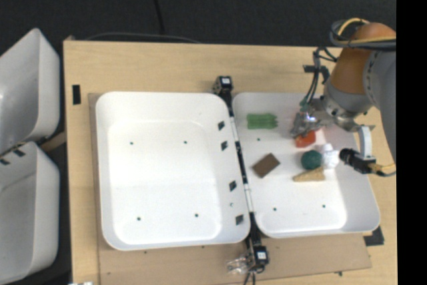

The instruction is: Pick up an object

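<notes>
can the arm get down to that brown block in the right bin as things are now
Probably yes. The brown block lies flat, apart from the other items, nothing on top; the pincer sits over the orange piece nearby.

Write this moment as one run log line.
gripper: over red object, right bin | grasp: unconfirmed | nearby: green block, brown block, teal ball
</notes>
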Available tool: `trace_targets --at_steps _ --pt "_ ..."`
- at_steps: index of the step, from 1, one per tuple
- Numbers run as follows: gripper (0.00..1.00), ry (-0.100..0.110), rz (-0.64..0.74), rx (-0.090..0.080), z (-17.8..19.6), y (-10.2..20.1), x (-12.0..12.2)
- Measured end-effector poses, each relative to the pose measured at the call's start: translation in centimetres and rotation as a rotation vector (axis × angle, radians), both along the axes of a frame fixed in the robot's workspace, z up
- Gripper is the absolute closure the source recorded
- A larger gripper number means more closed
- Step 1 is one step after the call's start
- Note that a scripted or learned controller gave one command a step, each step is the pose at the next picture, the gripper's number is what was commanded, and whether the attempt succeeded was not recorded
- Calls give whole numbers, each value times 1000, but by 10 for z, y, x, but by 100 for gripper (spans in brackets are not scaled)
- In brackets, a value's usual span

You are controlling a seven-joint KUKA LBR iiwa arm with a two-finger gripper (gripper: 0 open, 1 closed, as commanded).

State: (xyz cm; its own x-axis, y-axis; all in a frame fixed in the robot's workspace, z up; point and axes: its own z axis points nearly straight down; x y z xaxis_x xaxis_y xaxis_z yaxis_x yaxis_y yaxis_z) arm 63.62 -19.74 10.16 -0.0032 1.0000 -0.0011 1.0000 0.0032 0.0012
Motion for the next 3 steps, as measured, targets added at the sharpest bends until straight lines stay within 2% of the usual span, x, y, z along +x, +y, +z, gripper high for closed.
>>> trace_targets --at_steps 1,2,3 --pt "100 -3 0 0 0 19 13" --pt "100 -5 1 1 47 47 25" --pt "100 3 -3 -1 -3 49 9"
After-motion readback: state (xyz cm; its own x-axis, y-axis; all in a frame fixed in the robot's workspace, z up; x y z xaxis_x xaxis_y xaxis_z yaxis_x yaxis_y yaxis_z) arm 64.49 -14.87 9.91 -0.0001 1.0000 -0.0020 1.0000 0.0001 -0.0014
